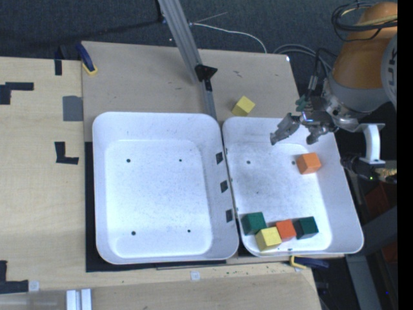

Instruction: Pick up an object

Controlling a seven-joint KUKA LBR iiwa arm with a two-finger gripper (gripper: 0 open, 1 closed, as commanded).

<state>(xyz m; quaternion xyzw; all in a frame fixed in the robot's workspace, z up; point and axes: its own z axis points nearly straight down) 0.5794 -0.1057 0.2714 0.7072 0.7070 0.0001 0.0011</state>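
Over the far edge of the right bin [335, 173] hangs the gripper [298, 130], reaching in from the right on the grey arm [361, 76] with its orange band. Its two fingers [282, 132] are spread apart with nothing between them, their tips above the bin's bare floor near the far rim.

An orange block [308, 163] lies on the bin floor just beside the gripper, toward the bin's right edge and a little nearer the front; the fingers do not touch it.

Along the front edge of the same bin sits a cluster of four blocks close together: a green block [253, 222] at the left, a yellow block [268, 238] in front of it against the rim, a second orange block [285, 229] in the middle, and a dark green block [306, 227] at the right.

Another yellow block [244, 106] rests on the bench [142, 76] outside the bins, just beyond the far left corner of the right bin. The left bin [103, 173] stands alongside, its right edge touching the right bin. A grey metal bar [184, 34] slants across the far part of the bench toward the gap between the bins.
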